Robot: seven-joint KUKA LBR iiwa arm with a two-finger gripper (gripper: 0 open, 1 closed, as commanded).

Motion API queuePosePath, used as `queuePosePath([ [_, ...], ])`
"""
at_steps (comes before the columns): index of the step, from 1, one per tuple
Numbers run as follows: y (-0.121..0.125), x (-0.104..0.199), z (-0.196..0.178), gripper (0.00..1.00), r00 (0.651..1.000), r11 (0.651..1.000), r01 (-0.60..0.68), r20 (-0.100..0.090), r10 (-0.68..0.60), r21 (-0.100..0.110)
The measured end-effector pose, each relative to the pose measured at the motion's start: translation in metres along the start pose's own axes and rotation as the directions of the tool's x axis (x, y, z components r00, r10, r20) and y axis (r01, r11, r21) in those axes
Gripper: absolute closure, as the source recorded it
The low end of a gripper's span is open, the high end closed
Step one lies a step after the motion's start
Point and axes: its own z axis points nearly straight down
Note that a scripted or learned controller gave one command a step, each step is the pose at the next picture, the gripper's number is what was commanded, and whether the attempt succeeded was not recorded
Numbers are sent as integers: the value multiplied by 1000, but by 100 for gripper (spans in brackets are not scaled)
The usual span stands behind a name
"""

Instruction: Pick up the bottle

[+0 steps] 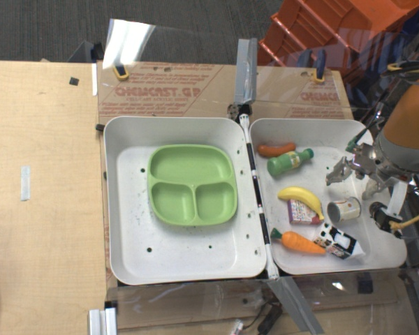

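The green bottle (290, 160) lay on its side in the upper part of the right bin (387, 257), cap pointing right toward the arm, body angled down-left toward the divider. Just above it, nearly touching, sat a small orange-red chilli-shaped piece (276, 148). Below the bottle came the banana (302, 198), curved over a purple-and-white packet (304, 213); further down, a toy carrot (302, 242) with its green top to the left, and beside that a black-and-white carton (336, 241) near the bin's front wall. A grey cup (343, 209) lay tipped on its side right of the banana.

And there was the arm (405, 128), in from the right, orange band showing above the wrist, hanging over the right edge of that same bin. The pincer (349, 166) sat right of the bottle, apart from it, nothing visibly between its fingers; whether they were spread or closed, I could not tell from this angle. The bottle rested untouched on the bin floor.

Over in the left bin (122, 208), a green three-compartment plate (193, 184) lay flat in the middle. Behind both bins, a sheet of printed cardboard (167, 93) covered the worktop (42, 187), pale wood stretching off to the left.
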Motion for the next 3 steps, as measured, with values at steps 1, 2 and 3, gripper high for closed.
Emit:
queuePosePath([
  [1, 0, 0, 0, 0, 1000, 1000, 0, 0, 0, 0],
  [2, 0, 0, 0, 0, 1000, 1000, 0, 0, 0, 0],
  [3, 0, 0, 0, 0, 1000, 1000, 0, 0, 0, 0],
])
